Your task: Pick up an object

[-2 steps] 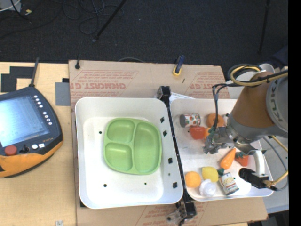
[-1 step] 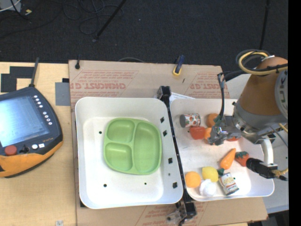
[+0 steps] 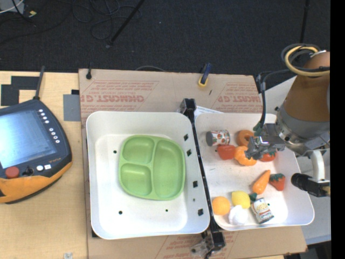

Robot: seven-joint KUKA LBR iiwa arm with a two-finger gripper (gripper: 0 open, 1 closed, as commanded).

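My gripper (image 3: 259,148) hangs low over the upper middle of the right bin (image 3: 302,212), with the arm coming in from the right. Directly under and beside it lie an orange toy (image 3: 245,158) and a red piece (image 3: 268,156), partly hidden by the gripper. A red pepper (image 3: 226,152) lies just to the left, with an orange ring (image 3: 244,137) and a small tin can (image 3: 218,138) behind it. I cannot see whether anything sits between the jaws.
Toward the front of the right bin lie a carrot (image 3: 261,181), a strawberry (image 3: 277,181), an orange ball (image 3: 221,205), a lemon (image 3: 241,199), a white egg (image 3: 236,215) and a small carton (image 3: 262,210). The left bin (image 3: 102,198) holds a green divided plate (image 3: 152,167).
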